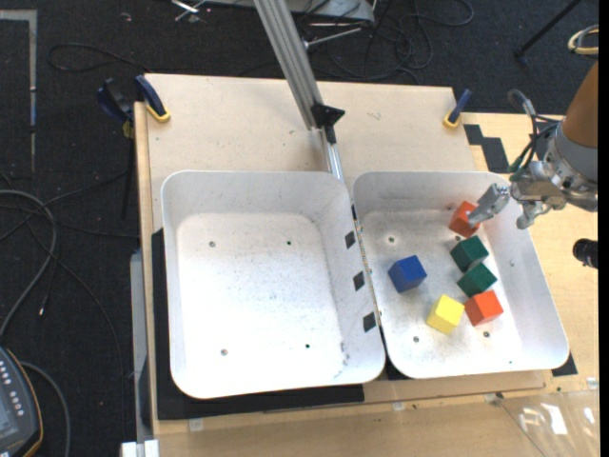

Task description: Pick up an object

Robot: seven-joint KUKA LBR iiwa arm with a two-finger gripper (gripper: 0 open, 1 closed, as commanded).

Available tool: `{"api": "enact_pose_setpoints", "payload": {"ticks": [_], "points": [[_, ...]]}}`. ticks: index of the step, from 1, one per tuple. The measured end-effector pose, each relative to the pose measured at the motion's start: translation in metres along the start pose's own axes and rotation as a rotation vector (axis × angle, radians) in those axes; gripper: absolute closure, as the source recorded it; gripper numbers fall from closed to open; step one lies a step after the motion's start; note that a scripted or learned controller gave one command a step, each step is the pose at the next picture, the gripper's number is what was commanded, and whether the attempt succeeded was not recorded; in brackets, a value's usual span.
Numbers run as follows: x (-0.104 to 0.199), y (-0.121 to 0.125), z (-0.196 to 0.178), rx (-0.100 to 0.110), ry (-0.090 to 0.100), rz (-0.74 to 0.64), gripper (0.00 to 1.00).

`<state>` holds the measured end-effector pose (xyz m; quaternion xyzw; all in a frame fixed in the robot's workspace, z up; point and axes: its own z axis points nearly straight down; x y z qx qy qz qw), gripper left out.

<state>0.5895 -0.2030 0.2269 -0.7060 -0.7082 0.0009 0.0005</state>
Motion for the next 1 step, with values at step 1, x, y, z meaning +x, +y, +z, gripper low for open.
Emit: {"api": "enact_pose_setpoints", "payload": {"ticks": [1], "points": [[0.0673,-0.0269,-0.0031,0.000,0.003,-0.005,0.00]]}}
